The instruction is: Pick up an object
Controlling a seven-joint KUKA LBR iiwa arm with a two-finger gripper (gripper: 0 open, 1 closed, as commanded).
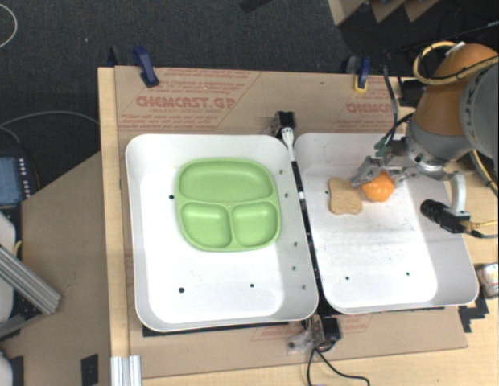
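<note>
In the right bin (394, 284) an orange round object (379, 189) lies near the far middle. A tan, bread-like piece (344, 197) rests just left of it, touching or nearly touching. My gripper (384, 173) is low over the orange object, right at its top edge, with the grey and orange arm (451, 111) reaching in from the right. The gripper covers the upper part of the orange object.
The left bin (153, 264) holds a light green divided plate (228, 204) with three compartments. A black rail (300, 199) runs between the two bins. Blue clamps (145, 65) sit at the far edge of the wooden board.
</note>
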